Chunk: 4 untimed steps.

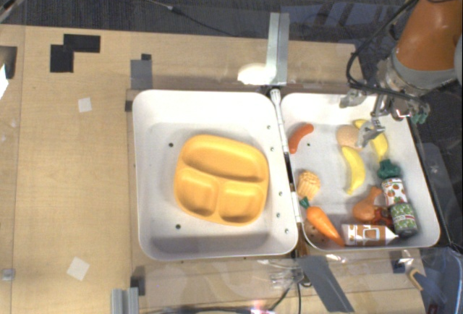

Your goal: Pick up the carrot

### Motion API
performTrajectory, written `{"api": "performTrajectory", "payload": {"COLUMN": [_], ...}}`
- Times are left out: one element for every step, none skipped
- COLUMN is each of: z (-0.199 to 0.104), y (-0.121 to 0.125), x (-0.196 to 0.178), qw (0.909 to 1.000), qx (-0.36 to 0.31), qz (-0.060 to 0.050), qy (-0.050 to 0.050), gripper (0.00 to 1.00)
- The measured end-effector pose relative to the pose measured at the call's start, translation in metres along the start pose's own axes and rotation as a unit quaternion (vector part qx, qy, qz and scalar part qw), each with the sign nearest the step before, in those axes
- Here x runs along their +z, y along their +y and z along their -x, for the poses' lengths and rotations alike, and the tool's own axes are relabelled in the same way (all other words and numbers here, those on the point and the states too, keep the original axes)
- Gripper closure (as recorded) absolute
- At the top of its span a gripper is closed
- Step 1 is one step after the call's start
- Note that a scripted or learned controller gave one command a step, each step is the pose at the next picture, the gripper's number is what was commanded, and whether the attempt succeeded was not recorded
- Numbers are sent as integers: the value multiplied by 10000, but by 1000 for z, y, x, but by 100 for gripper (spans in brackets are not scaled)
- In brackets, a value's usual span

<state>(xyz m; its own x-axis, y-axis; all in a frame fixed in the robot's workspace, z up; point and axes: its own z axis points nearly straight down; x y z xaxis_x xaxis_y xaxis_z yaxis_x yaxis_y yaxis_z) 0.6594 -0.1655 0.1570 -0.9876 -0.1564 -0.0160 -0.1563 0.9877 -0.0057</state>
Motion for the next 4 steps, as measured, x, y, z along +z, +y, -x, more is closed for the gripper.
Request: {"api": "performTrajectory", "payload": {"z": [11, 2, 8, 8], "y": [16, -44, -7, -43], "x": [69, -38, 69, -31], "qw": [10000, 9977, 9998, 9973], "qx": [29, 681, 183, 734], "qz": [26, -17, 21, -12], "qy": [84, -23, 84, -25], "gripper": [0, 0, 0, 0]}}
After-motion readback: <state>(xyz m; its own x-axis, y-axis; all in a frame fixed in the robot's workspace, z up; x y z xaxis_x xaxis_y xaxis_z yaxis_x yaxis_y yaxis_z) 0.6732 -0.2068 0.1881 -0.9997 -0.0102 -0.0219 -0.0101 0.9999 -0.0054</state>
